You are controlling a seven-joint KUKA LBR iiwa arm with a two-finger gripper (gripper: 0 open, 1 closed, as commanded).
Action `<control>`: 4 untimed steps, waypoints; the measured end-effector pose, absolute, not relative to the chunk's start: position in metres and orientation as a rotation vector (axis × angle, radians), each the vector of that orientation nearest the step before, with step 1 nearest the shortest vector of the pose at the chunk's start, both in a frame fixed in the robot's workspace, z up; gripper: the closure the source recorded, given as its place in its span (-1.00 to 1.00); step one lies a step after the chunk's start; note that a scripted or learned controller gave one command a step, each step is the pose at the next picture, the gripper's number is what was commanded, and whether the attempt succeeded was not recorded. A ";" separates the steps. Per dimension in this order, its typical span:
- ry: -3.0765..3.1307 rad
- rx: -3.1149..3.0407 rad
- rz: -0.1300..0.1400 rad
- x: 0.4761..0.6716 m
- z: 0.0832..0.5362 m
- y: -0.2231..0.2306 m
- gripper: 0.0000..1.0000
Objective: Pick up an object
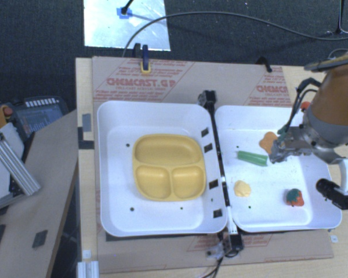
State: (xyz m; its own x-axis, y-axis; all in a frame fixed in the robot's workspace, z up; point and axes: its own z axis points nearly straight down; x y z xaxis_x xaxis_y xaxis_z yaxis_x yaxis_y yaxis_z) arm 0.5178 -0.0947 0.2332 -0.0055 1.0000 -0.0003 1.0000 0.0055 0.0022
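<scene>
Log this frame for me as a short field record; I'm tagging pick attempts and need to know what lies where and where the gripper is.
left bin: holds a yellow divided tray, three compartments
right bin: holds four small items
green stick: lying flat, mid-bin
orange piece: beside the gripper
pale yellow piece: near the bin divider
green and red piece: toward the bin's right front
gripper: low over the right bin, at the green stick's right end
grasp: cannot tell

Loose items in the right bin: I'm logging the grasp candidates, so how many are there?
4: green stick mid-bin, orange piece by the gripper, yellow lump near the divider, green-and-red item front right. The arm may hide more.
</scene>
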 end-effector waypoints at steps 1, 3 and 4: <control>2.226 2.214 0.002 0.540 0.224 -0.045 1.00; 2.225 2.216 0.002 0.562 0.228 0.042 1.00; 2.226 2.215 0.002 0.577 0.219 0.087 1.00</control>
